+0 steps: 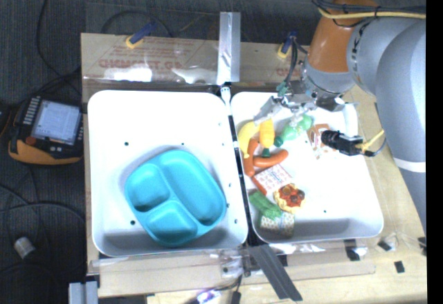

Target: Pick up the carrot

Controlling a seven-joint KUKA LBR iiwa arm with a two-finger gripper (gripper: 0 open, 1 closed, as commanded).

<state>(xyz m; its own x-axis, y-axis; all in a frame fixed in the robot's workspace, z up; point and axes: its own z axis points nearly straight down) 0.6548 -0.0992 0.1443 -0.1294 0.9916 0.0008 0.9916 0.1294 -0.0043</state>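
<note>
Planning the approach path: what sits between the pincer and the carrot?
In the camera view, the pincer hovers up-right of the carrot. Between them lie a yellow corn and a green toy.

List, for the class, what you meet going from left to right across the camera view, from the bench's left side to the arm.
Handheld device with screen → blue divided plate in the left bin → carrot → gripper → grey arm.

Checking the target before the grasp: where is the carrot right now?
The carrot lies in the right bin, against its left wall, just below the banana and beside the sausage.
</note>
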